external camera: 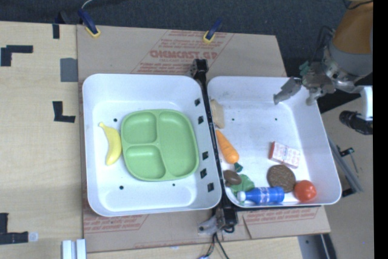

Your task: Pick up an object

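Nothing picked: the carrot (227,147), pink packet (284,154), brown disc (281,176), tomato (305,190) and blue bottle (262,195) all lie along the near half of the right bin (254,91). The gripper (298,93) hovers over that bin's far right corner, fingers spread apart, grasping nothing. Over in the left bin (100,191), a banana (111,143) sits beside the green tray (160,144).
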Tool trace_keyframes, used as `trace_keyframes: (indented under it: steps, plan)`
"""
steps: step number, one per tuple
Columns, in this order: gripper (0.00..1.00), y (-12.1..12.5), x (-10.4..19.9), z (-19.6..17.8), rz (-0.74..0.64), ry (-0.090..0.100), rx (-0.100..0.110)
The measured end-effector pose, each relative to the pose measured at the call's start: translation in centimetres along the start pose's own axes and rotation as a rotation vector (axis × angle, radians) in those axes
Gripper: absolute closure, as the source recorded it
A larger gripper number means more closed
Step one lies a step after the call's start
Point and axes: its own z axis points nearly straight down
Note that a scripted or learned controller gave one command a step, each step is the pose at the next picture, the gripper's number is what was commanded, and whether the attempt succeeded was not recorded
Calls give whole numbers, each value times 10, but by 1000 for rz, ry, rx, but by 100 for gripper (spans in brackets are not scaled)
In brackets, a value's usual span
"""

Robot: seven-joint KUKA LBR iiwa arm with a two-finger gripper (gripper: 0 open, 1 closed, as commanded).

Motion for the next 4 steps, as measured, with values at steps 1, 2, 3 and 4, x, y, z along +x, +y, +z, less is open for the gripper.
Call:
trace_keyframes:
  steps: [1,2,3,4]
  plan:
    - [0,-67,-12,136,0,0,-2]
    - [100,-66,-13,126,1,-4,-7]
    - [100,-45,36,9,-1,0,-3]
    - [0,-45,35,10,-1,0,-1]
